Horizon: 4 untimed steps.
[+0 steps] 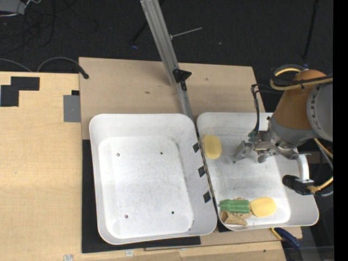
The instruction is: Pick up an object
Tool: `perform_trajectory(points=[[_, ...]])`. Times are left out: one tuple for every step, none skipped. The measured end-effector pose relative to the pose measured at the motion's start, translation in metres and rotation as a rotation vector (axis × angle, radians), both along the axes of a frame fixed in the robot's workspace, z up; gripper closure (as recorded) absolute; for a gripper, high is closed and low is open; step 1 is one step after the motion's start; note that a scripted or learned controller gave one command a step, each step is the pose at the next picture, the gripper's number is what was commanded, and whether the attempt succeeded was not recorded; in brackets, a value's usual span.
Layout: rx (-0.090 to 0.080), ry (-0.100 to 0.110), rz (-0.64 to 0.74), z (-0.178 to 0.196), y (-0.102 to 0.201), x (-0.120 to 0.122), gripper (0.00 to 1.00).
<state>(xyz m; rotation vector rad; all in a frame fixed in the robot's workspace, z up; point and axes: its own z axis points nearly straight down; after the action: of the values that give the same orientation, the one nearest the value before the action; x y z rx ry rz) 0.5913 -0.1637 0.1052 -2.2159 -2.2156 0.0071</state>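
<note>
End effector (251,152) hung over right bin (247,181), fingers spread wide, empty. Yellow lump (212,146) sat tight against the wall; could easily slip or get clipped.

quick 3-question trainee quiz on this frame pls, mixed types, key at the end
1. True or false: the gripper is over the right bin.
2. Which object lies closest to the divider between the bins? A) the yellow oval piece B) the green toy C) the tan item
3. Fill in: the yellow round piece sits directly beside the ____ toy near the right bin's front edge.

Key: 1 true; 2 A; 3 green
</note>
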Motion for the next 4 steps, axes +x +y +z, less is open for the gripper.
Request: perform_trajectory(points=[[-0.002, -0.006, -0.004, 0.014, -0.002, 0.001, 1.00], [-0.003, -0.011, 0.000, 0.058, -0.006, 0.007, 1.00], [-0.004, -0.012, 0.000, 0.107, -0.014, 0.014, 1.00], [-0.004, -0.013, 0.001, 0.154, -0.016, 0.014, 1.00]])
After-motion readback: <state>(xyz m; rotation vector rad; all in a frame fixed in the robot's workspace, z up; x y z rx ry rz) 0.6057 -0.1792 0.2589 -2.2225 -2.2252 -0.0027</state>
